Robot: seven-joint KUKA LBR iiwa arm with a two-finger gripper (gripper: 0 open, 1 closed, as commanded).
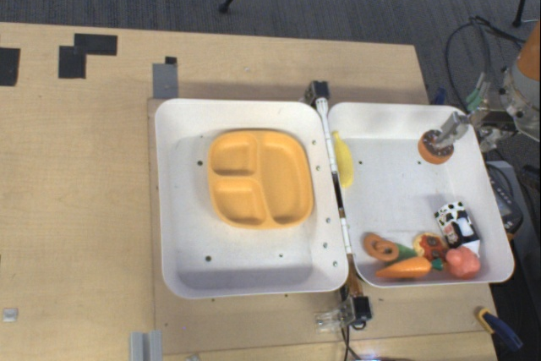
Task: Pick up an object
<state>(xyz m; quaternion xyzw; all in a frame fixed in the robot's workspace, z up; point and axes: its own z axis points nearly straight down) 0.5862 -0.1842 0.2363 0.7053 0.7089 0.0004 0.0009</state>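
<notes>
In the right bin (397,182) lie several small toys. A brown round piece (435,150) sits near the bin's far right corner. My gripper (444,134) reaches in from the right and its tip is right over that brown piece, touching or nearly touching it. Along the bin's left wall lies a yellow banana-like piece (341,158). At the near right are a black-and-white cow toy (456,222), a pink ball (462,263), an orange carrot (404,269), a brown slice (382,247) and a small red-and-green piece (429,245).
The left bin (182,207) holds a yellow divided plate (258,179). A dark divider rail (331,156) runs between the two bins. The grey arm with its orange band (528,63) stands at the right edge, with cables behind it.
</notes>
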